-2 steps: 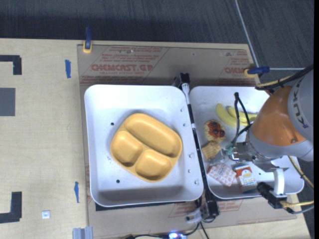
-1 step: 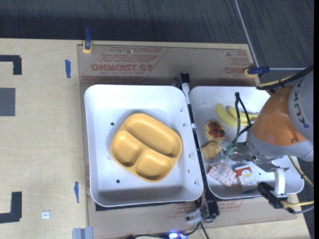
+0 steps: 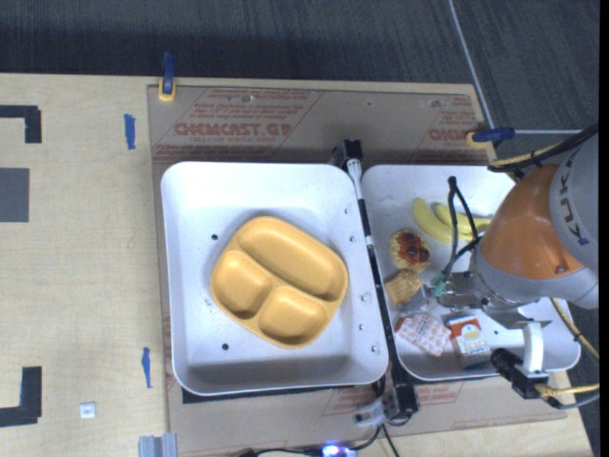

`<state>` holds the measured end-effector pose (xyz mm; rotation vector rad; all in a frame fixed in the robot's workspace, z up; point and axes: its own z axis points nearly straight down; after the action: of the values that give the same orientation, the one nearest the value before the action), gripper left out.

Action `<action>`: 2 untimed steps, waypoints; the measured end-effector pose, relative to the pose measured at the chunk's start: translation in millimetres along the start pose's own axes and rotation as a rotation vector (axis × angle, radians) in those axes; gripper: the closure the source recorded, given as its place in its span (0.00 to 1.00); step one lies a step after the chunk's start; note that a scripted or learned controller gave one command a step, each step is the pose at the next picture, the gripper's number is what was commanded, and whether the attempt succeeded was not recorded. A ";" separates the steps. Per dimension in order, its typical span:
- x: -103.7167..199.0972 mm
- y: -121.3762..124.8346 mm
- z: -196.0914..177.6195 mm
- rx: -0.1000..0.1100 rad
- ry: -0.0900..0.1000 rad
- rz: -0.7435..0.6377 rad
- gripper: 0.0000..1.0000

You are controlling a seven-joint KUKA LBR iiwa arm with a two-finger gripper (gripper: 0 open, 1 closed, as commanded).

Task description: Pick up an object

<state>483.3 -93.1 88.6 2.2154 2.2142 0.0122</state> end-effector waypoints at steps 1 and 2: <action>-0.3 0.0 0.1 0.000 0.001 0.000 0.00; -0.4 0.0 0.1 0.000 0.001 0.000 0.00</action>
<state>483.2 -93.5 88.5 2.2155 2.2149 0.0135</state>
